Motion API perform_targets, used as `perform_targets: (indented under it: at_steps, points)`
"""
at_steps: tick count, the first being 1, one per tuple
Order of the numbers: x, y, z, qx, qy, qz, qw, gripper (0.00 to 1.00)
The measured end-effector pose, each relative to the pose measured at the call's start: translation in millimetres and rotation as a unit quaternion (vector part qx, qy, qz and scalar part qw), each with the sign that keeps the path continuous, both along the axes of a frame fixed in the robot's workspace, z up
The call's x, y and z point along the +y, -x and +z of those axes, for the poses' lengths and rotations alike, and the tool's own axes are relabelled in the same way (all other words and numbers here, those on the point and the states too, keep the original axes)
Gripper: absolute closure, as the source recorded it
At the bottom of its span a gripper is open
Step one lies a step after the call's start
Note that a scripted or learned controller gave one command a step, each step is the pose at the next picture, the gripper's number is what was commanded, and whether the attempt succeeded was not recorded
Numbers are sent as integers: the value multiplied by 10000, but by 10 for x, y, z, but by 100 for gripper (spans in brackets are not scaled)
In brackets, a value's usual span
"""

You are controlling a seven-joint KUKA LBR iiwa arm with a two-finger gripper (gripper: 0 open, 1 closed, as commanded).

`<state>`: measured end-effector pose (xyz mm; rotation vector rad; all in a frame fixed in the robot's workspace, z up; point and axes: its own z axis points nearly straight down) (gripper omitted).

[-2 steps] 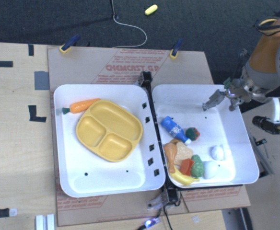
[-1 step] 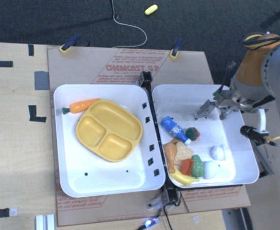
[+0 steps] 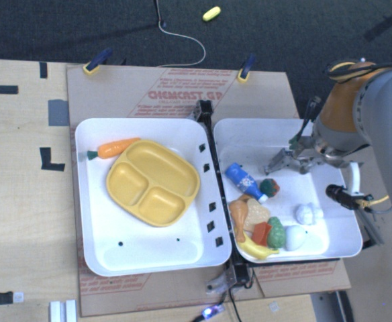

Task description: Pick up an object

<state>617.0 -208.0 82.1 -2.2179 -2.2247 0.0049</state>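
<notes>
Jaws (image 3: 276, 166) just beside blue bottle (image 3: 243, 180)

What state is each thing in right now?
Gripper: over the right bin, holding nothing.
Tray: flat in the left bin, nothing in its compartments.
Carrot: lying against the tray's far-left edge.
Bottle: on its side in the right bin.
Banana: lying at the near wall.

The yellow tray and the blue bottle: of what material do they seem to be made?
The yellow tray looks like moulded plastic with a matte finish: one even colour, rounded compartments. The blue bottle seems plastic too, slightly glossy, with a white cap and pale marks; its small size leaves this uncertain.
</notes>
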Motion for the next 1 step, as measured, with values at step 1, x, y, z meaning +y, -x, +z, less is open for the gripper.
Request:
perform_targets:
  at_steps: [1]
  points:
    - [4, -15, 134, -18, 4, 9, 10000, 100]
